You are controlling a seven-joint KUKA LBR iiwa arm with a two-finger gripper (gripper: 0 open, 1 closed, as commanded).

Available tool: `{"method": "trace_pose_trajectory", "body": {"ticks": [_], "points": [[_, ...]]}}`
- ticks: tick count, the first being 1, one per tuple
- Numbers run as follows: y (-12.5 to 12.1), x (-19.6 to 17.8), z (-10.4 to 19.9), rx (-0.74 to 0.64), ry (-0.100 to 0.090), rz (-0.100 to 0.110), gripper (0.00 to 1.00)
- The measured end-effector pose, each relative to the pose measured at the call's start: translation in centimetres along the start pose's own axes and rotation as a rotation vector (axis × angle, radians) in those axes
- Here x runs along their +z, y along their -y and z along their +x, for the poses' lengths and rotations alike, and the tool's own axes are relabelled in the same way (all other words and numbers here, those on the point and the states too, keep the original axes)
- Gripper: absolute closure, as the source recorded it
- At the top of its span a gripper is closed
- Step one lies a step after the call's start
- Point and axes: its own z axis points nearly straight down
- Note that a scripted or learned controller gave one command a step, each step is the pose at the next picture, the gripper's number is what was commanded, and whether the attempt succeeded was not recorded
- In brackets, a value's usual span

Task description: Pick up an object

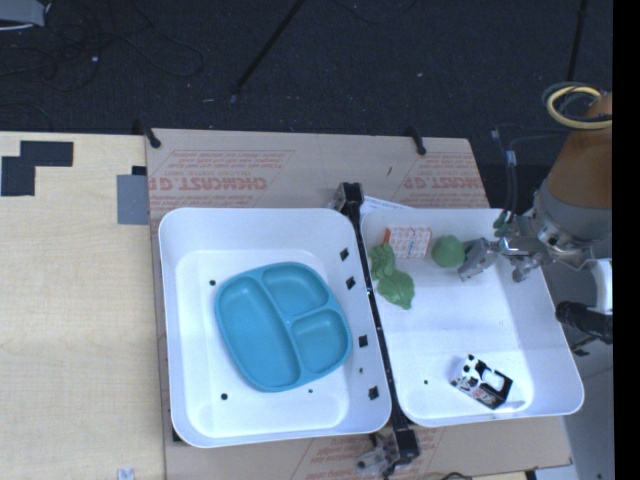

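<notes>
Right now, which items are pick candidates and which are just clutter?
Pick candidates, right bin:
- green ball, nearest the gripper
- green leafy piece
- small patterned box
- black-and-white item

Just lying about:
- blue divided plate in the left bin
- cardboard sheet under both bins

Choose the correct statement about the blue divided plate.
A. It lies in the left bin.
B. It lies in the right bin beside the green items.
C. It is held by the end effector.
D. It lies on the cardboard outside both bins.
A: the blue divided plate lies flat on the floor of the left bin, while the green items lie in the right bin.
</notes>
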Motion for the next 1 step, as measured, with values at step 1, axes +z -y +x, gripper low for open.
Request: {"method": "trace_pose_trajectory", "body": {"ticks": [1], "points": [[-0.31, -0.79, -0.02, -0.002, 0.003, -0.014, 0.0]]}}
